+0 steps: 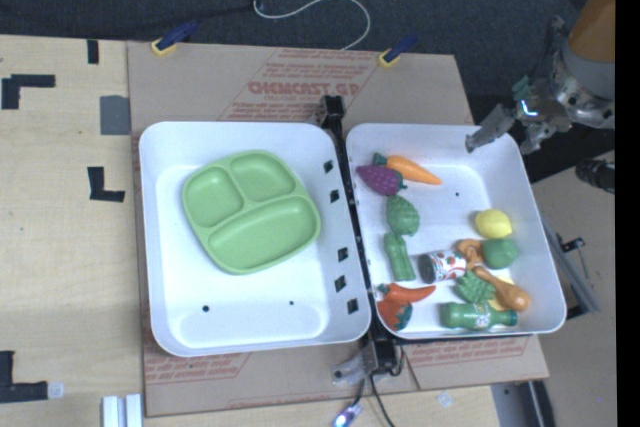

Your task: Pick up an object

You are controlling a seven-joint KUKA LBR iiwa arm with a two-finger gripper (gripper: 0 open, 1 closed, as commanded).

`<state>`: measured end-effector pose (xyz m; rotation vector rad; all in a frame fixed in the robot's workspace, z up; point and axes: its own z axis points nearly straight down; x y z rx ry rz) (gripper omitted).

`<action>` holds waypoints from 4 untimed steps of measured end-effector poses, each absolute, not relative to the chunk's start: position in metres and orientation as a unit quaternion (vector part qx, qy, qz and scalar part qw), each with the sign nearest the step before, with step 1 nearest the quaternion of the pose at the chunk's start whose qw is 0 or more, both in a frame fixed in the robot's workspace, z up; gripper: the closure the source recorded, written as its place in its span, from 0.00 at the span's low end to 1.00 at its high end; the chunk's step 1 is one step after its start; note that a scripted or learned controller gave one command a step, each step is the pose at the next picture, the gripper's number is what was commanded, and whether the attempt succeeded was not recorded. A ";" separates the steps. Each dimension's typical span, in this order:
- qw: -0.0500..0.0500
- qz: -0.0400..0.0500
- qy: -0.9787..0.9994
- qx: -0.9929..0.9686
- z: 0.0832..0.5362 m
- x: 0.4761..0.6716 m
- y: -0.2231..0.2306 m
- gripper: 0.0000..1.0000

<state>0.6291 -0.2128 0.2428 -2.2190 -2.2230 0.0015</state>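
Reaching in from the right, the gripper [497, 131] is seen above the upper right corner of the right bin [530, 205], with the arm's orange band [597, 18] at the frame's edge behind it. Whether the hand is spread or pressed together cannot be told — it shows as a dark, blurred shape, and nothing is seen between its tips.

The task's things are gathered in the right bin, all apart from the gripper. Near the top left of that bin an orange carrot [413, 170] is laid beside a purple eggplant [380, 179], the two touching. Below them a dark green leafy vegetable [402, 214] is placed, and under it a green cucumber [399, 257]. A yellow lemon [493, 223] is set toward the right wall, with a green round fruit [501, 253] just below it. A small can [442, 266] is lying near the middle — its label cannot be read. Along the lower edge a red pepper [405, 296] and a green bottle [478, 317] are found, with several small toys crowded between them and the round fruit.

In the left bin [160, 215] a green divided plate [251, 210] is held, tilted slightly within the frame. Both bins are borne on a sheet of cardboard [290, 85].
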 end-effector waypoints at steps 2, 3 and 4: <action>0.001 0.001 -0.708 -0.706 0.094 0.624 -0.107 1.00; -0.002 -0.004 -0.712 -0.702 0.191 0.651 0.012 1.00; -0.001 -0.001 -0.708 -0.706 0.292 0.600 0.014 1.00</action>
